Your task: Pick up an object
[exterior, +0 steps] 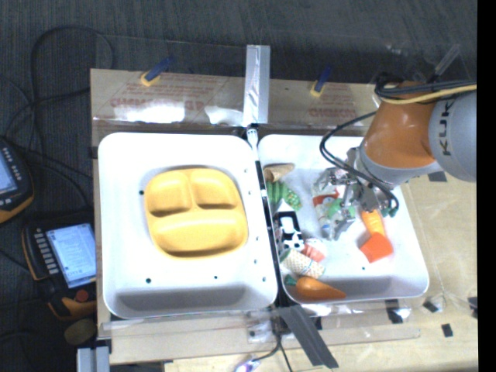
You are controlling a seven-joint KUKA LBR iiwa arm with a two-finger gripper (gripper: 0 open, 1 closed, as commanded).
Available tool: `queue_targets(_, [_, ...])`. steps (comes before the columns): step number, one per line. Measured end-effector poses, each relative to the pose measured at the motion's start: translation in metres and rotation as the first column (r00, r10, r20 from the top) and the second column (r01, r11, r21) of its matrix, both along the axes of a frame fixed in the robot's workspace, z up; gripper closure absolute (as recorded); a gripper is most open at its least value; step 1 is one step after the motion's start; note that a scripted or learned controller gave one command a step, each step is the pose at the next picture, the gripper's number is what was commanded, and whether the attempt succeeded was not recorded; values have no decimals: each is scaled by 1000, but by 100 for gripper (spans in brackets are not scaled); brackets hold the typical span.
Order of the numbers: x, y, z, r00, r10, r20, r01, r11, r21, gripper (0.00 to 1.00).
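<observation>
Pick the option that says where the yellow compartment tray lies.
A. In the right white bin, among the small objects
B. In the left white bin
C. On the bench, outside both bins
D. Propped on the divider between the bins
B: the yellow three-compartment plastic tray lies flat on the floor of the left shallow white bin, apart from the small objects in the right one.

bench (453, 231), 2 white bins (124, 169) side by side
</observation>
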State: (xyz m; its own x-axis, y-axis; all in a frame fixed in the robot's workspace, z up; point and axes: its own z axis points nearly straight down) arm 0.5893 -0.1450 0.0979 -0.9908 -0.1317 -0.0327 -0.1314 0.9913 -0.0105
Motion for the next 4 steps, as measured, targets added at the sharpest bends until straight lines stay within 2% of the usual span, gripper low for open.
queue_targets(1, [29, 36, -8, 991, 135, -23, -135, 991, 1, 0])
queue_targets(2, [-25, -24, -8, 973, 230, -23, -230, 973, -1, 0])
queue_targets(3, [-23, -23, 3, 973, 229, -19, -229, 973, -3, 100])
queue_targets(4, [34, 1, 102, 993, 117, -29, -117, 993, 8, 100])
